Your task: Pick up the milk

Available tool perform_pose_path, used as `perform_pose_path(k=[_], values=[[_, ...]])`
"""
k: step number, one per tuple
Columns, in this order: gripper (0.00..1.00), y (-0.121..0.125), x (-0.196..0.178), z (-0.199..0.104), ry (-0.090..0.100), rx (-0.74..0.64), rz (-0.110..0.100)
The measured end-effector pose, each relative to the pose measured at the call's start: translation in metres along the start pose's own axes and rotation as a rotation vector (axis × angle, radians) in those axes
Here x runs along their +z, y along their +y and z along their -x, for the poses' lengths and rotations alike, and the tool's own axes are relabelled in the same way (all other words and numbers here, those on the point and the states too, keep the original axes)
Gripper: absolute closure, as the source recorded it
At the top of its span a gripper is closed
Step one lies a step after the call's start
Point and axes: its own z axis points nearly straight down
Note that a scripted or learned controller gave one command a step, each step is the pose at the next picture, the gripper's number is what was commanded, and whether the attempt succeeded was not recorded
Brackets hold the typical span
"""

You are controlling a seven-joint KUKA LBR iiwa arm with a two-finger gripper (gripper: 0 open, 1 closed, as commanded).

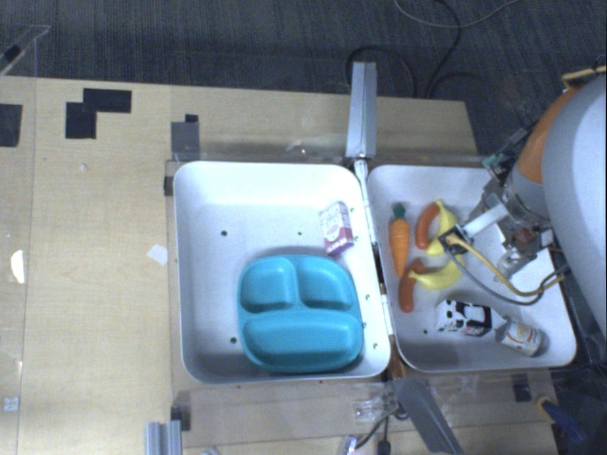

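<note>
- Sitting in the right bin (560,344), near its front edge: milk (464,318), a small black-and-white carton lying on its side.
- Lying just right of the milk, toward the bin's front-right corner: a small can (523,337) with a red end, tipped over.
- Hovering over the right bin's right half, back of the milk and apart from it: end effector (517,240), reaching in from the right side of the surface (95,282).
- Cannot tell finger state; tips lost in cables and brackets. Nothing visibly held.
- Trailing from the end effector toward the bin middle: a yellow cable (484,271), looping above the milk.
- Resting along the right bin's left wall: carrot (399,240), green top pointing to the back edge.
- Lying between carrot and end effector: banana (438,265), with red-orange sausage-like pieces beside it, one (428,224) at the back, one (409,287) toward the front.
- Occupying the left bin (204,254), front-right portion: blue divided tray (300,313).
- Leaning near the left bin's right wall, just behind the tray: a small pink-and-white carton (336,227).
- Showing at the right edge: grey arm body (583,169) with orange band (533,154).
</note>
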Motion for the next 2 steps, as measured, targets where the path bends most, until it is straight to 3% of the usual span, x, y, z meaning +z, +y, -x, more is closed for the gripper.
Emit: perform_pose_path(k=[1,2], values=[[0.0,-0.062,0.034,0.0,0.001,0.18,-0.001],[0.0,-0.095,-0.042,0.0,0.002,0.15,0.0]])
